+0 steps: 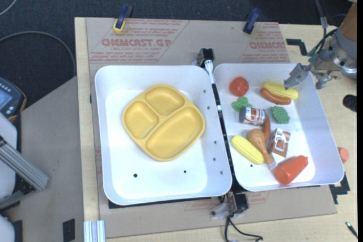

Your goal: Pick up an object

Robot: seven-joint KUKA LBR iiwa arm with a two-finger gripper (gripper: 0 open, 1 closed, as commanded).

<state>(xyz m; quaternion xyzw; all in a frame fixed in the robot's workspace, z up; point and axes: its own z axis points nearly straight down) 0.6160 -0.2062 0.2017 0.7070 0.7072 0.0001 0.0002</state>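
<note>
I see a yellow divided plate (164,121) in the left bin (108,139). The right bin (323,122) holds the pickable toys: a tomato (239,86), broccoli (240,103), a can (252,115), corn (247,149), a hot dog (276,93) and a red pepper (291,169). At the bin's far right the gripper (308,76) hangs spread wide, gripping nothing, one finger just beside the hot dog.

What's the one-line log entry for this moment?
arm: over right bin far edge | gripper: open, holding nothing | nearest: hot dog | yellow plate: left bin | pick: not yet done
</note>
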